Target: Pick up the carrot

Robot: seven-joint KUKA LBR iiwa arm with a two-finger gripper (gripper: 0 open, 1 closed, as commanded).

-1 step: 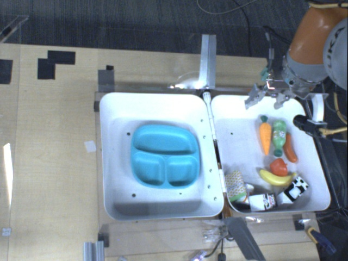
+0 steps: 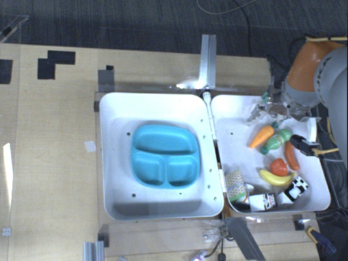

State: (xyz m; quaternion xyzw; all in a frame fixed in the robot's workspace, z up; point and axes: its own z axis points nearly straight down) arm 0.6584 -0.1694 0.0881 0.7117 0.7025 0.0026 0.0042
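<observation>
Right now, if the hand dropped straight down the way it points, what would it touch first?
Probably the carrot, just below the hand in the right bin. Depth is unclear from this slanted view, so it could land on bare bin floor beside the carrot instead.

Two bins sit side by side on the tabletop [image 2: 49, 156]. The left bin [image 2: 114, 145] holds a divided tray [image 2: 165, 155]. In the right bin [image 2: 234, 140], the carrot [image 2: 262, 136] lies toward the far side, with the gripper [image 2: 270, 109] just behind it and a banana [image 2: 275, 178] nearer the front.
</observation>
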